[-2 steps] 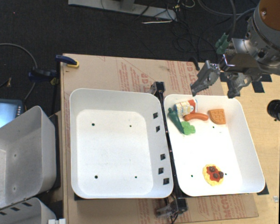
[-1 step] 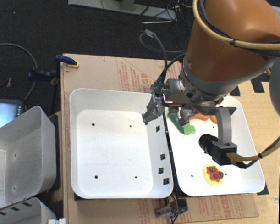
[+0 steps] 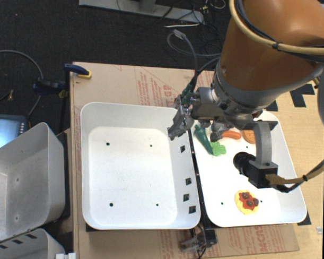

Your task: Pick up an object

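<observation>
The right bin (image 3: pixel 288 157) holds several small toys. A green pod-shaped piece (image 3: pixel 210 143) lies near its left wall, with an orange sausage-like piece (image 3: pixel 232 135) and a tan round piece (image 3: pixel 249 137) just right of it. A yellow disc with red spots (image 3: pixel 247 202) sits near the front. My gripper (image 3: pixel 177 127) hangs over the wall between the two bins, left of the green piece and level with the back half of the bins. I see nothing in it. The big grey and orange arm covers the back of the right bin.
The left bin (image 3: pixel 87 150) stands beside the right one on a cardboard sheet (image 3: pixel 131 85). A black block on a grey bracket (image 3: pixel 254 168) hangs from the arm over the right bin's middle. A white tub (image 3: pixel 22 180) sits at far left.
</observation>
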Controlling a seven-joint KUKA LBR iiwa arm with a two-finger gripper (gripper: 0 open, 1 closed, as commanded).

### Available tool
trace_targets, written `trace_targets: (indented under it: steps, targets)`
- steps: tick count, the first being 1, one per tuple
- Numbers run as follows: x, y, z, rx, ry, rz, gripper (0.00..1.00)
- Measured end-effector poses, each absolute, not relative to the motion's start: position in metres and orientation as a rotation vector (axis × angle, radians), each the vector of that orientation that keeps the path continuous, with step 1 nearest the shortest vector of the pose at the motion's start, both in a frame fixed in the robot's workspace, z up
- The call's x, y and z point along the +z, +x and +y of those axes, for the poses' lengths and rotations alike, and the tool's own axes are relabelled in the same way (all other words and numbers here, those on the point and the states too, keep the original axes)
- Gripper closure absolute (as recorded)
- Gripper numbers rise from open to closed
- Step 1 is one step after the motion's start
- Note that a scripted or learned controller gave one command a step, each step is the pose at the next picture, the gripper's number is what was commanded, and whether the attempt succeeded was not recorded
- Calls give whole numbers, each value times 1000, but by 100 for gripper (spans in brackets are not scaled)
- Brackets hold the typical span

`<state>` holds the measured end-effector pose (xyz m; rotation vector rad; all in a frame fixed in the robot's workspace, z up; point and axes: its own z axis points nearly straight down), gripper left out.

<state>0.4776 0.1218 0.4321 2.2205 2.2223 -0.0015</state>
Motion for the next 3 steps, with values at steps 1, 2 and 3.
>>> trace_targets:
  steps: [1, 2, 3]
  targets:
    - [538, 477, 191, 20, 2208, 2229, 0]
    - [543, 477, 232, 2, 2214, 2229, 0]
    - [553, 478, 231, 1, 2214, 2228, 100]
